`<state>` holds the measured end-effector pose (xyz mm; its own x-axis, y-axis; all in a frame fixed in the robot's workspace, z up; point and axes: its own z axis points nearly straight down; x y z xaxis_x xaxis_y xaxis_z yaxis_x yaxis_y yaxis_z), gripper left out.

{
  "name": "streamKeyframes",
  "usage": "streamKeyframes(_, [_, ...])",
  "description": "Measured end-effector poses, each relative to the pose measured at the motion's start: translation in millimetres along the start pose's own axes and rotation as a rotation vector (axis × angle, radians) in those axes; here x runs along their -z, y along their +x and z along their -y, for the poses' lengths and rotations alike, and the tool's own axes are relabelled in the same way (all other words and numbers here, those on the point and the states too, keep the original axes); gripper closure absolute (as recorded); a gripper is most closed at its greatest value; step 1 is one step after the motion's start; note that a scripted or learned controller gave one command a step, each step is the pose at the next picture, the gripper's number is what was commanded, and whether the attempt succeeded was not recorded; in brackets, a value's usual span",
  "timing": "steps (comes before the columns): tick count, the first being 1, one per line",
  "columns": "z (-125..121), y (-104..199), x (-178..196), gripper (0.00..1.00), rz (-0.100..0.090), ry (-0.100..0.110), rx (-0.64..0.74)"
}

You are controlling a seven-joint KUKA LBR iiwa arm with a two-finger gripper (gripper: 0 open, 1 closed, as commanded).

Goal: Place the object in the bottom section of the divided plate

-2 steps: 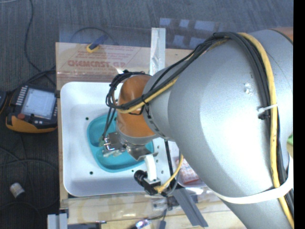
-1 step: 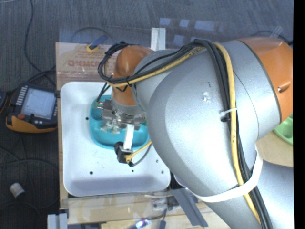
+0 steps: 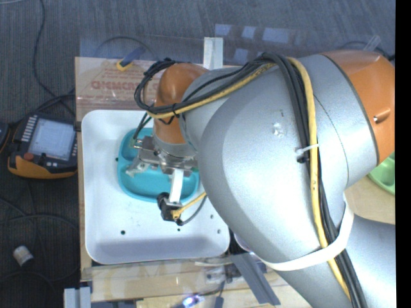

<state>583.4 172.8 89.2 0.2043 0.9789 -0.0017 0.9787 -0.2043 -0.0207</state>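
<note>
While over blue plate (image 3: 131, 175) in left white bin (image 3: 109, 236) | gripper (image 3: 160, 165) low, hides plate middle | finger state: cannot tell | handheld controller (image 3: 43, 146) left of bench

It was a robotics lab — a teach pendant (image 3: 43, 147) and loose cables (image 3: 26, 5) lay on grey carpet (image 3: 96, 11).

The divided plate (image 3: 131, 178) lies in the left bin (image 3: 103, 236) on the worktop (image 3: 103, 82), the arm (image 3: 282, 165) reaching over it from the right, with a handheld pendant (image 3: 43, 146) on the floor (image 3: 38, 43) to the bin's left.
</note>
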Motion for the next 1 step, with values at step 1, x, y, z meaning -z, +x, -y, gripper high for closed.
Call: streamKeyframes(1, [17.4,-7.1,3.3,0.00,-0.003,-0.040,0.227])
